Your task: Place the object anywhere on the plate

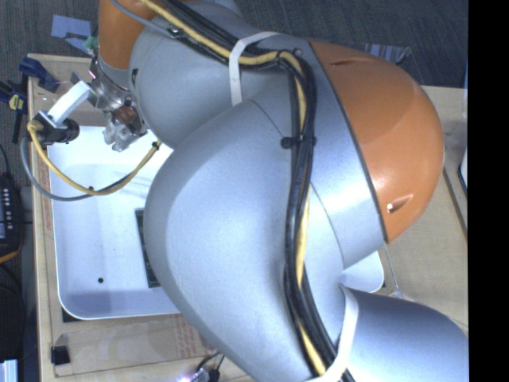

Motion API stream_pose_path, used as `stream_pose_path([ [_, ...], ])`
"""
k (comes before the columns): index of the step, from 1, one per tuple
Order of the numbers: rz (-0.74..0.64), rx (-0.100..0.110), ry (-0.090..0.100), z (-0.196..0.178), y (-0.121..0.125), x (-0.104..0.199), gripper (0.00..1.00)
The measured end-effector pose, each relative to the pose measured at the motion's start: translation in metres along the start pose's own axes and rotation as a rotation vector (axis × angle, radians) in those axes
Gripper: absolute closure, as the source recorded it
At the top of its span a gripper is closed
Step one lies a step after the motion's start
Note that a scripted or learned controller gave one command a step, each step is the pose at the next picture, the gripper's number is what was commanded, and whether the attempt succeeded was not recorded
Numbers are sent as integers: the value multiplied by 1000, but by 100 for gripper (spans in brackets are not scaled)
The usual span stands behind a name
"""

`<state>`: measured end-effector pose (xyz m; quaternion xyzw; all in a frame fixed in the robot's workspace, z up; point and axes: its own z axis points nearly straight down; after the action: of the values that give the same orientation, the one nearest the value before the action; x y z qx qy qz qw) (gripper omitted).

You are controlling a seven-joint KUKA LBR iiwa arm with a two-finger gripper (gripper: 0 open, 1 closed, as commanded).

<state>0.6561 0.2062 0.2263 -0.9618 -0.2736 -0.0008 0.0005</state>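
Gripper state cannot be told; it hangs over the shallow white plastic bin. Risk, as judged: the bulky grey arm hides the plate, so a misplacement could go unnoticed.

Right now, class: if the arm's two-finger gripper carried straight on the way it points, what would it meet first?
Probably the bare floor of the shallow white bin below the gripper; depth is unclear from this slant.

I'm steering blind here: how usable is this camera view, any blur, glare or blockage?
Camera view: the arm sits close to the lens and covers most of the frame, slightly soft; the bin floor is bright, near washed out, with mild glare; the pincer at upper left is small and blurred, so its state is unreadable; a yellow cable stands out clearly against the white.
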Motion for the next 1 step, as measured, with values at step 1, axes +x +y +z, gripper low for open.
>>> stream_pose_path([
  [1,-194,3,-1,-110,86,-62,100],
])
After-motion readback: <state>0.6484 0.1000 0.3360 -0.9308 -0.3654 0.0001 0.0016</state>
